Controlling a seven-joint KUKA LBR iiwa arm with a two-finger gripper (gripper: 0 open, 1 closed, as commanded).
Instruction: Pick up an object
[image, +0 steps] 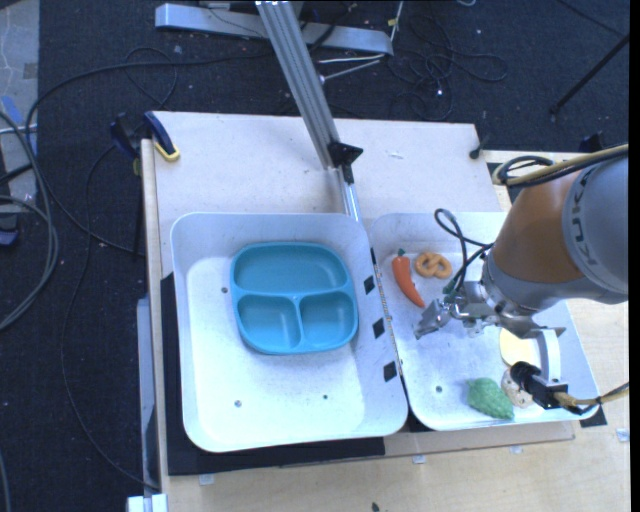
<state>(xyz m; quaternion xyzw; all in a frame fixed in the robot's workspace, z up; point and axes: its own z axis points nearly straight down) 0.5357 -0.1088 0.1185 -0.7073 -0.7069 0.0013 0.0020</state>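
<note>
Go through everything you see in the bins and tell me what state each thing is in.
Blue tray: lying flat in the left bin, compartments bare.
Carrot: lying loose in the right bin.
Pretzel: flat, just right of the carrot.
Green lump: resting near the right bin's front edge.
Gripper: low over the right bin, nothing visibly held.

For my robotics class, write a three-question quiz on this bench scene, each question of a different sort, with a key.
1. True or false: the blue tray lies in the left bin.
2. Which thing lies nearest the tool? A) carrot B) green lump C) blue tray
3. Fill in: the pretzel lies just to the ____ of the carrot in the picture.

Key: 1 true; 2 A; 3 right.
</note>
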